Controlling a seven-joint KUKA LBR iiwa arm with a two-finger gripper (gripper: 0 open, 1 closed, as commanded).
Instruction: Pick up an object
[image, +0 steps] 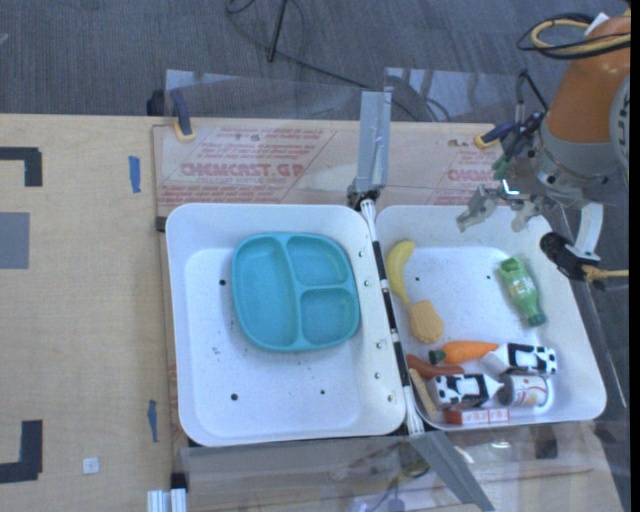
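Currently: gripper (497, 203) hovers over the right bin's (590, 360) far edge, holding nothing.
Fingers look spread apart with nothing between them. Right bin contents: banana (399, 267), corn cob (426, 321), carrot (466, 352), green bottle (521, 290), two cow-pattern toys (462, 389) near the front. Left bin (200, 300) holds a teal divided plate (296, 291).

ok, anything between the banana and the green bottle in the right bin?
Nothing: in the camera view, bare white bin floor runs from the banana to the green bottle. The corn and carrot lie nearer the camera.
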